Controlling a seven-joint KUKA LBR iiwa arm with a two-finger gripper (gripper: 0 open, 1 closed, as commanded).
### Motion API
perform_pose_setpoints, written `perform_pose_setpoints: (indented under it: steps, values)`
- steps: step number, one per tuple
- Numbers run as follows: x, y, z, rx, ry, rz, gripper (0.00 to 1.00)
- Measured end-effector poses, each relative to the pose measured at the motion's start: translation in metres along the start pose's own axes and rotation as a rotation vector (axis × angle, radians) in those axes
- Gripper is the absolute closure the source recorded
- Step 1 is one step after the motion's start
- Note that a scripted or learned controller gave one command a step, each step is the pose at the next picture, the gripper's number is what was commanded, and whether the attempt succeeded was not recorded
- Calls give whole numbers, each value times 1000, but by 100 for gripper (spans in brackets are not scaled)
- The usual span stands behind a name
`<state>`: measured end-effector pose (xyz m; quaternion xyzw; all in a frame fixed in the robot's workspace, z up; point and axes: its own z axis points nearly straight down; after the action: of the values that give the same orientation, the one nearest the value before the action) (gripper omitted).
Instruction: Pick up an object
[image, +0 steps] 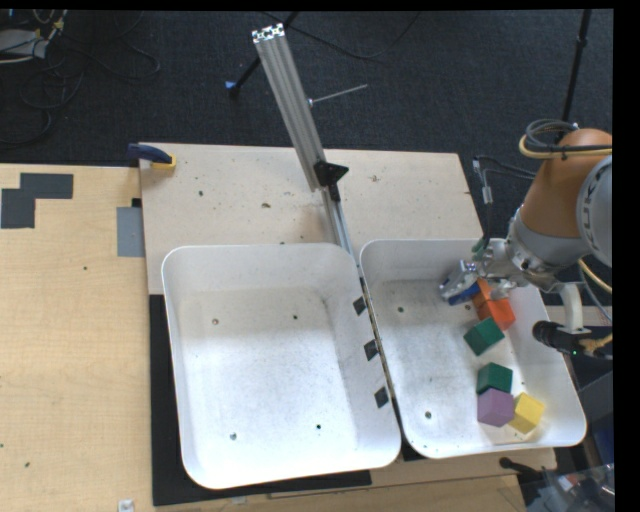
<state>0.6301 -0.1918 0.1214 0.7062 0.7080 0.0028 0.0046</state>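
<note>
The gripper (470, 283) hangs low over the back of the right bin (420, 420), under the grey and orange arm (560, 205) that comes in from the right. A small blue piece (456, 293) shows at its left tip; I cannot tell whether it is a separate object. An orange block (498, 309) lies just right of and below the gripper, touching or nearly touching it. A dark green block (484, 337) sits in front of the orange one. Nearer the front right corner lie another green block (494, 378), a purple block (494, 407) and a yellow block (528, 411).
The left bin (200, 420) adjoins the right one along a divider with black clips (368, 348). A slanted aluminium rail (300, 130) rises behind the bins. A blue and yellow clamp (152, 155) sits at the bench's back left corner.
</note>
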Motion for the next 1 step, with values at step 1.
perform_pose_setpoints:
  steps: [1]
  values:
    - [-1, -1, -8, 1, -1, 3, 100]
